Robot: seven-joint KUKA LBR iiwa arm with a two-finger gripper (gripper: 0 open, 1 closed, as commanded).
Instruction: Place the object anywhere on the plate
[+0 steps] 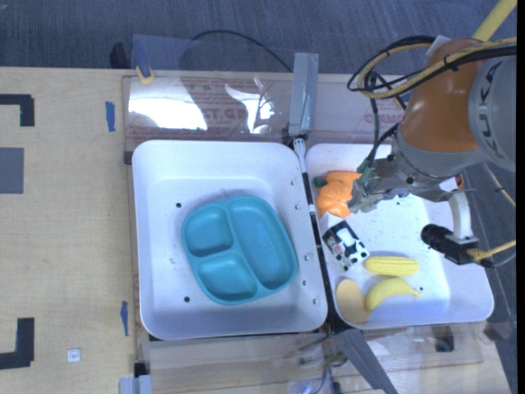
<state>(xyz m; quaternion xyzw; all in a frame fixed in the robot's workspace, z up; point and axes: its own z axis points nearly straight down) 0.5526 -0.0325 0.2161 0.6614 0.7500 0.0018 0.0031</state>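
A blue plate [238, 249] with three compartments lies in the middle of the left bin [156, 220], with nothing on it. An orange toy fruit [333, 197] rests at the upper left of the right bin [463, 294], close to the wall between the bins. My gripper [363, 190] reaches down from the grey and orange arm [443, 113] and sits right against the orange fruit's right side. The arm's wrist covers the gripper's tips, so its grip on the fruit is not visible.
Lower in the right bin lie a black and white item [344, 245], a yellow corn cob [391, 264], a banana [390, 291] and a pale yellow piece [351, 300]. A black connector with a yellow cable [449, 244] hangs over the bin's right side.
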